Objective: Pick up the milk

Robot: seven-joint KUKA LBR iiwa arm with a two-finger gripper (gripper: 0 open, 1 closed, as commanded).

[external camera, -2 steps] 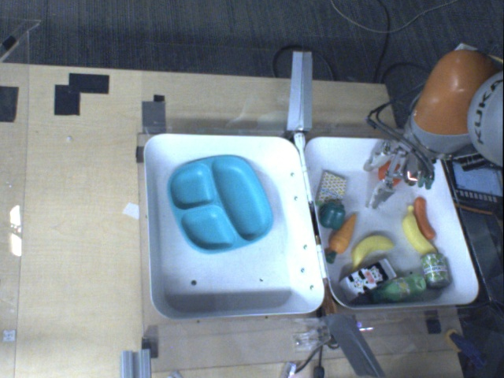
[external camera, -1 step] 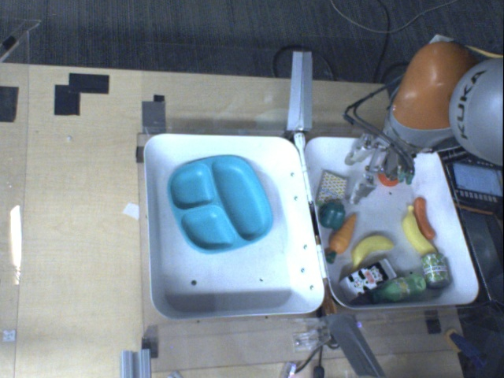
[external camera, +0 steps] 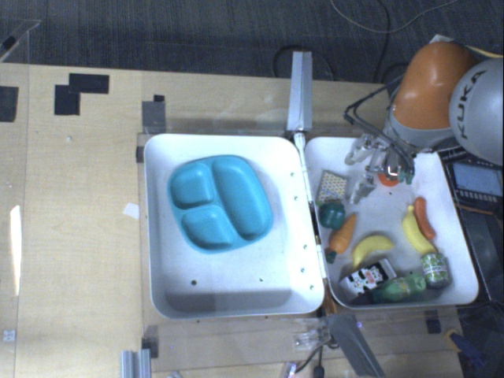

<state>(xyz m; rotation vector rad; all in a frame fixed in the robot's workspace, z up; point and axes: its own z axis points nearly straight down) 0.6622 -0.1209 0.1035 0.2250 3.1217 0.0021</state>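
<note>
The arm [external camera: 449,93] comes in from the upper right of the frame, and its claw [external camera: 370,172] hangs over the upper part of the right bin [external camera: 466,290]. The 2 fingers [external camera: 356,153] stand apart and nothing is between them. A small orange thing [external camera: 389,177] lies just beside the claw, on its right.

The milk [external camera: 368,277] lies on its side at the lower edge of the right bin, well apart from the claw. A green bottle [external camera: 400,287] touches it on the right, and a can [external camera: 435,268] stands further right. A banana [external camera: 370,248] lies just above the milk. A carrot [external camera: 342,234] and a dark green piece [external camera: 331,213] are near the bin's left wall, and a 2nd banana [external camera: 414,233] with a sausage [external camera: 425,218] lies at the right.

The left bin [external camera: 157,235] holds a blue tray [external camera: 222,201] with 3 compartments. Both bins stand on the bench [external camera: 71,211].
</note>
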